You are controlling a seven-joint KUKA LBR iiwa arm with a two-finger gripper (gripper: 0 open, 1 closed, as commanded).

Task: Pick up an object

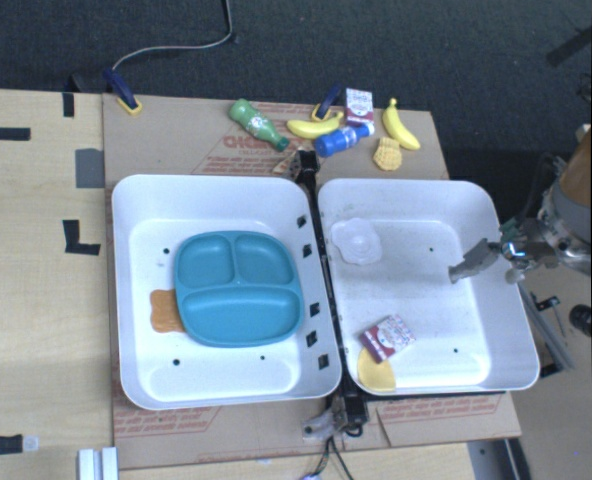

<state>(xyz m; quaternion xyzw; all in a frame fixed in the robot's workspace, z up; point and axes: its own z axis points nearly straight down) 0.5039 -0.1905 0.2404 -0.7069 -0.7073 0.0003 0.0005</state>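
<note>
Reaching over the right bin (496, 218), the fingers (468, 266) hold nothing visible; how far open, I cannot tell

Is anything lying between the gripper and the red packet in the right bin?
Nothing visible does. The gripper sits over the right bin's right side, and bare white floor runs from it down-left to the red packet. The clear cup lies off that line, upper left; a yellow piece lies just beyond the packet.

green bottle (259, 124) | two bananas (313, 126) | blue bottle (337, 141) | behind bins
</note>
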